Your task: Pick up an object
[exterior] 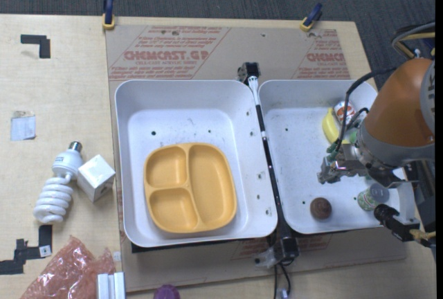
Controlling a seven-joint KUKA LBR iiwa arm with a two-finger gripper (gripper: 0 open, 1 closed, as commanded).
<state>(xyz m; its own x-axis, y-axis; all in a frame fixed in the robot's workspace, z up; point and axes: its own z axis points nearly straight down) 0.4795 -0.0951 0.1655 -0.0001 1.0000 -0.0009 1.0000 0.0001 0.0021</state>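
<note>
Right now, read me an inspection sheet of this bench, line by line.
Surface: two white bins side by side; left bin, right bin, on a printed board.
Job's things: brown ball, yellow object, red-and-white item and green-labelled bottle in the right bin; yellow divided plate in the left bin.
Clutter: spiral light bulb, white cube, pink bag left of the bins.
Pincer: above the right bin, near the yellow object; nothing seen between its fingers.
Cables: black cable by the arm.
Surroundings: two clamps on the board's far edge.
</note>
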